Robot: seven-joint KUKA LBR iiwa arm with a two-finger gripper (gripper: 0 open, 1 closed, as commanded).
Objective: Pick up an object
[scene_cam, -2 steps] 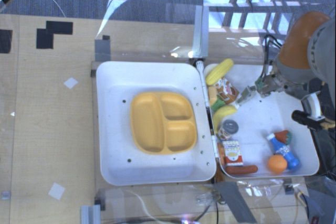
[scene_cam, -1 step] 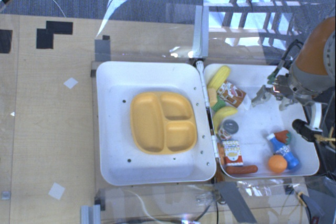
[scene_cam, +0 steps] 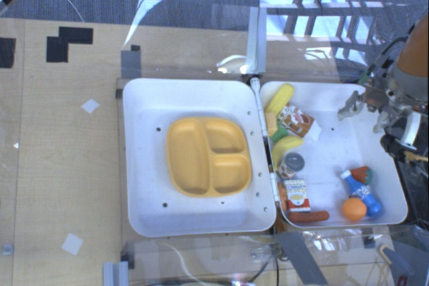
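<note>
2 shallow white bins sit side by side on a pale wooden bench. At the centre of the left bin [scene_cam: 144, 144] lies a yellow divided plate [scene_cam: 208, 156] with 3 compartments. The right bin [scene_cam: 335, 144] holds a clutter of small items: a yellow banana [scene_cam: 279, 101] along its left wall, a small snack packet [scene_cam: 295, 122] touching it, a round metal can [scene_cam: 293, 162], a red and white carton [scene_cam: 295, 194] and a red sausage [scene_cam: 308, 216] near the front edge. At the front right are an orange ball [scene_cam: 354, 209], a blue and white bottle [scene_cam: 362, 193] and a strawberry [scene_cam: 362, 174], close together. The grey gripper [scene_cam: 367, 109] hangs over the right bin's far right corner, fingers spread apart with nothing between them, well apart from every item.
</note>
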